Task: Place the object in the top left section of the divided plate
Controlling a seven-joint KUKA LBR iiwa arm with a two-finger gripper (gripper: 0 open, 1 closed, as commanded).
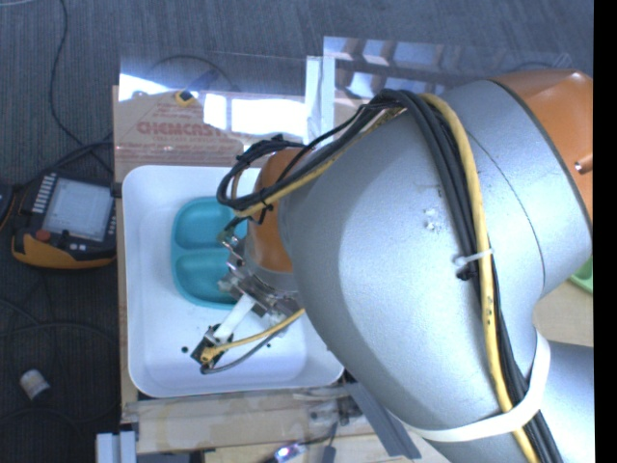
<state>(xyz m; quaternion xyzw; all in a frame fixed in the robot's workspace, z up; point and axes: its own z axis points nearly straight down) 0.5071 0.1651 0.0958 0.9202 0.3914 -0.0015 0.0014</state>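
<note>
One white bin point(154, 355) visible, one teal divided plate point(198, 254) with two sections showing, one grey arm point(434, 258), one handheld pendant point(67, 220) on floor.

A robotics lab is showing itself: a teach pendant point(66, 222) is lying on grey carpet point(58, 374), left of the bench point(174, 128), with cables point(53, 56) trailing nearby.
</note>
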